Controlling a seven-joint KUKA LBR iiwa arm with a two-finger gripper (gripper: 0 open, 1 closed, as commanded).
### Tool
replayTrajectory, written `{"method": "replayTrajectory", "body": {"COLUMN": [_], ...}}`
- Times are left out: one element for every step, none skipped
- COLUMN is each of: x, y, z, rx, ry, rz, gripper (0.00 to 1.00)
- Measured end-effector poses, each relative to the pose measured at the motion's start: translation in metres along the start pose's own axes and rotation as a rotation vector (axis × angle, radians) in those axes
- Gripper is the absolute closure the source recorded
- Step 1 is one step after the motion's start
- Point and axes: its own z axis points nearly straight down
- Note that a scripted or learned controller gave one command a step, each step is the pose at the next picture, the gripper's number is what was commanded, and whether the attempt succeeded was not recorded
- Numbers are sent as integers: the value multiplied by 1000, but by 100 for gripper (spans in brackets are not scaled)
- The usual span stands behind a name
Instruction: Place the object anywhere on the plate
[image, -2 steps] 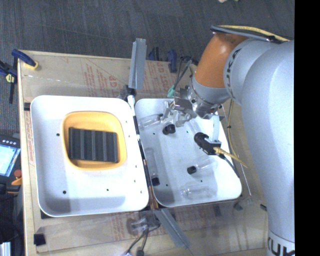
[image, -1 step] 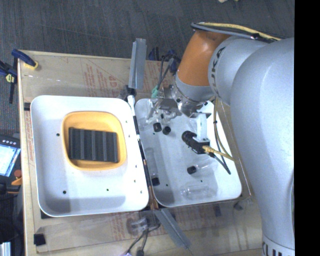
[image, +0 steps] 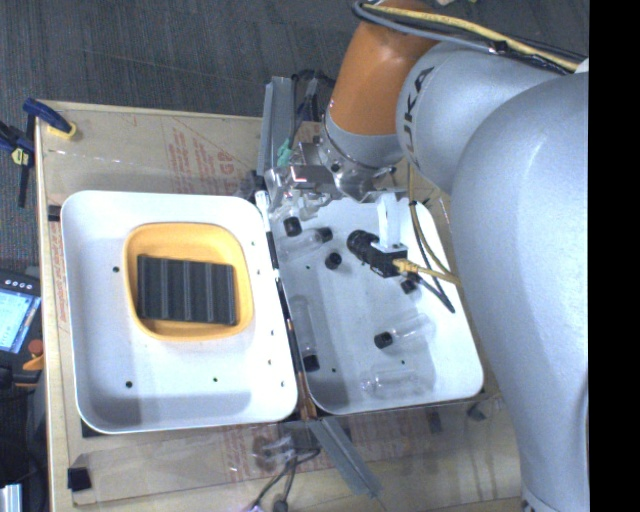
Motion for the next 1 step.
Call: {"method": "replayTrajectory", "body": {"x": [10], "y": [7], "z": [58], "rx": [3], "ry": [0], "rz": [-359], "gripper": [100]}}
